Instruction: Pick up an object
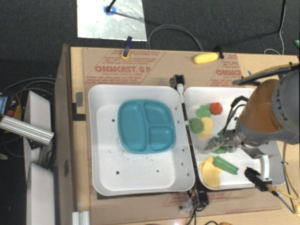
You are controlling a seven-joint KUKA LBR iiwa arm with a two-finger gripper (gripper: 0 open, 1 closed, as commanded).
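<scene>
Down in the right bin (197, 97) the gripper (219, 143) hangs low over the white floor, arm (262, 114) reaching in from the right. Whether its fingers are spread or closed, cannot tell; they blur into a dark-grey cluster, and nothing visibly sits between them.

Toys lie all round it. A green stick (226, 165) lies just below the gripper, resting across a yellow piece (210, 172) near the bin's front edge. Up and to the left: a green-and-yellow lump (200, 125), a green leafy piece (203, 110), a red ball (215, 108). The left bin (103, 172) holds a teal divided plate (146, 126).

Judgement on handling: these look like small plastic play-food pieces, so likely light, hollow, stiff, smooth-skinned and prone to slipping or skidding on the bin floor. No fragility worry.

- Green stick: closest candidate; take it across its narrow width near mid-length, so it cannot pivot.
- Red ball: round, may squirt out unless centred.
- Yellow piece: flat and broad, probably hard to pinch from above.

Crowding could catch two pieces at once.
</scene>
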